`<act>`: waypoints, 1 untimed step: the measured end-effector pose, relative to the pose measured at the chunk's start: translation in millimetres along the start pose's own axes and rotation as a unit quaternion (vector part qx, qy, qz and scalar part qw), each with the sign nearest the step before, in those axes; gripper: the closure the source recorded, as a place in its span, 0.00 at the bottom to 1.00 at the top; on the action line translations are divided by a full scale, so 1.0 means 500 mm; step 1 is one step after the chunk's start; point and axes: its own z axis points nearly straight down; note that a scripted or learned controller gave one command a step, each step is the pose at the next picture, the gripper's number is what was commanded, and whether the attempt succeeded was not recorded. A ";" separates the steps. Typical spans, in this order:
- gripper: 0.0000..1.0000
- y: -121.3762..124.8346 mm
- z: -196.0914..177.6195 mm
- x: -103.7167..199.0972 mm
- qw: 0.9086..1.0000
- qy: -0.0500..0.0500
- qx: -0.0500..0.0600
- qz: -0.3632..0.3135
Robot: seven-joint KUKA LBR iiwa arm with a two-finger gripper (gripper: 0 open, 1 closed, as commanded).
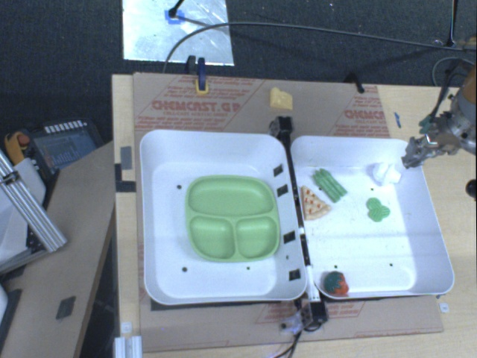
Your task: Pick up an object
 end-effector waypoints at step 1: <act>1.00 0.004 -0.109 -0.001 1.000 0.000 0.000 0.000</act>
